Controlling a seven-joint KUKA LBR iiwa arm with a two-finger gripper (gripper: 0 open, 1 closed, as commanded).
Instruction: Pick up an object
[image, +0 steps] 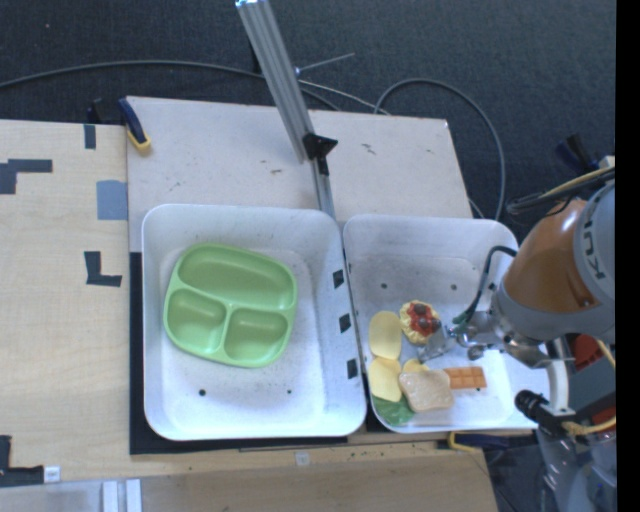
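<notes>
The right bin (420, 250) holds several toy foods near its front edge. Among them are a red and yellow piece (419, 319), two yellow pieces (385, 335) (383, 379), a tan bread slice (428, 391), an orange stick (465, 377) and a green leaf (396, 410). My gripper (438, 348) is low in this bin, just right of the red and yellow piece and above the bread slice. I see nothing clearly held in it. The grey arm with its orange band (545, 270) comes in from the right.
A green divided plate (231, 304) lies in the left bin (160, 380). A metal pole (285, 85) slants over the back of the bench. Cables run behind the bins.
</notes>
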